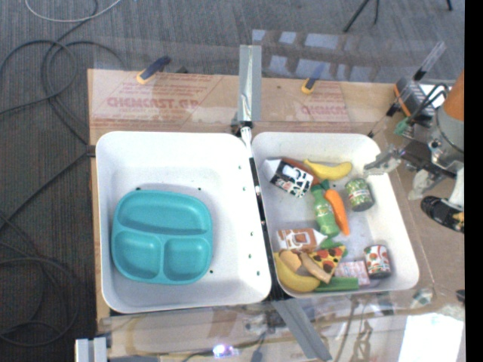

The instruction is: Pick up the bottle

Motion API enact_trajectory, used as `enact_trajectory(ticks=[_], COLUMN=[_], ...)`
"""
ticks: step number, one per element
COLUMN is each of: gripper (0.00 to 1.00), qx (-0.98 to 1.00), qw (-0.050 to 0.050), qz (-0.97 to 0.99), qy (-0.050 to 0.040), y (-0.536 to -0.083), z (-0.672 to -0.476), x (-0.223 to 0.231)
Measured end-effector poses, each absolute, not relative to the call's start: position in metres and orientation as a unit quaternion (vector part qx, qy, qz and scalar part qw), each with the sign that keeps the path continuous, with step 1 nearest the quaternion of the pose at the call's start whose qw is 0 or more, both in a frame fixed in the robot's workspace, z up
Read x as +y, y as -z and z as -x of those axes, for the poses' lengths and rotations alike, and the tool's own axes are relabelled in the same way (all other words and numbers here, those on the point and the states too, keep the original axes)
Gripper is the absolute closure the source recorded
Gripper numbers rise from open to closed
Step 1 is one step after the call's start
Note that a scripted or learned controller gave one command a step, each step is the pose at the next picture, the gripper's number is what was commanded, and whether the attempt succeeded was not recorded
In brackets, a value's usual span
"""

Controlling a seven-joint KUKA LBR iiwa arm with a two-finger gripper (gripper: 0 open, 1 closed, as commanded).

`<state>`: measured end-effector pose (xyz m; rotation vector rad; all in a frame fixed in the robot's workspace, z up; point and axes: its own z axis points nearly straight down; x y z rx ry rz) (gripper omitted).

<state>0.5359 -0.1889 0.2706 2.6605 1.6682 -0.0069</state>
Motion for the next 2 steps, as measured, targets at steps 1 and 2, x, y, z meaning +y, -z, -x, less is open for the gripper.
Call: enact_trajectory(ticks=[1, 2], gripper=[0.0, 0.0], qx=[0.543, 0.488], qw=[-0.002, 0.004], qz=[-0.84, -0.873], qy=[0.0023, -0.0027], y=[-0.188, -0.089], z=[-0.49, -0.522], x=[-0.14, -0.114])
